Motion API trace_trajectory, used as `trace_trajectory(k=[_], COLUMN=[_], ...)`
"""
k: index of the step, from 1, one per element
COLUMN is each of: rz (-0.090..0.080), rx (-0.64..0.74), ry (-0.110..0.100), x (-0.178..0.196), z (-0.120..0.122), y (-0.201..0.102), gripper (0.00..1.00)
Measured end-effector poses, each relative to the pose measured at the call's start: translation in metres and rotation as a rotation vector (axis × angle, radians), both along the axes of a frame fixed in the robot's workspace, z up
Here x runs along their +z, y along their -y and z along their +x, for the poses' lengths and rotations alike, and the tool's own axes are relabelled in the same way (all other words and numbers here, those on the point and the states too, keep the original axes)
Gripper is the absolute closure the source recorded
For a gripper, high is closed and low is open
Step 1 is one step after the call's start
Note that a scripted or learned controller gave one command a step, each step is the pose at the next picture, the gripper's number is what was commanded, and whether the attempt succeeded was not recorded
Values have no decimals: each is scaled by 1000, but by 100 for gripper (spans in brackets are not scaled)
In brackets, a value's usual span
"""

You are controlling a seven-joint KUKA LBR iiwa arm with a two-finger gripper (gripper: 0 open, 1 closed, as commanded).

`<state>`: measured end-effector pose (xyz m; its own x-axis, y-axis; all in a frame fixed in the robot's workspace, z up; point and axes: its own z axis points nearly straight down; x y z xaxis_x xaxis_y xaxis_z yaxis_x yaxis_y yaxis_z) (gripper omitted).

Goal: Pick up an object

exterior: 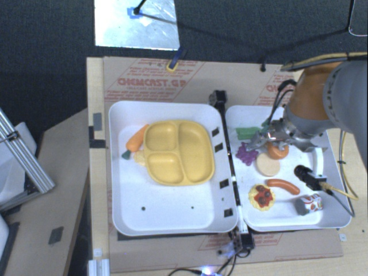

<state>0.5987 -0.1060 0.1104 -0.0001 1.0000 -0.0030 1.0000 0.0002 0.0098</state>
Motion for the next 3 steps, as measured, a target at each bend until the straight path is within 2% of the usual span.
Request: trace_trajectory(k=[1, 2, 3], rz=[-4, 2, 2], rx=[0, 0, 4], ry=[5, -3, -3], x=[11, 72, 117], z=[1, 1, 2], y=[1, 9, 9], gripper=[100, 100, 100])
